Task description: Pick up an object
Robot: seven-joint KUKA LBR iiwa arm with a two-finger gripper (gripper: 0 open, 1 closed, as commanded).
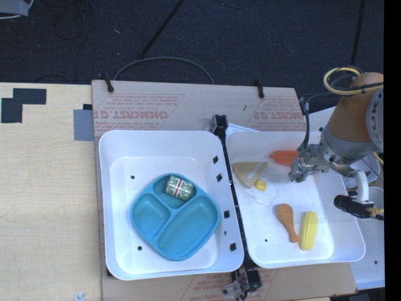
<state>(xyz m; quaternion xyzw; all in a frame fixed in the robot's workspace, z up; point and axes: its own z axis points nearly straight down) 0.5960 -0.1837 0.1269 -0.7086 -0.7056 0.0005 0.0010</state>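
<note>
Hand (301, 168) hovers low in right bin (351, 243), near its far edge, beside orange carrot-like piece (285, 157); grip state cannot be told. Toy corn (308, 230) near front edge: likely light, stiff, smooth plastic. Grasp across its middle.

Toy foods in the right bin (351, 246).
We see corn (308, 230) beside a drumstick (287, 221), a cheese wedge (248, 171), a yellow ball (260, 185), an orange piece (283, 157).
</note>
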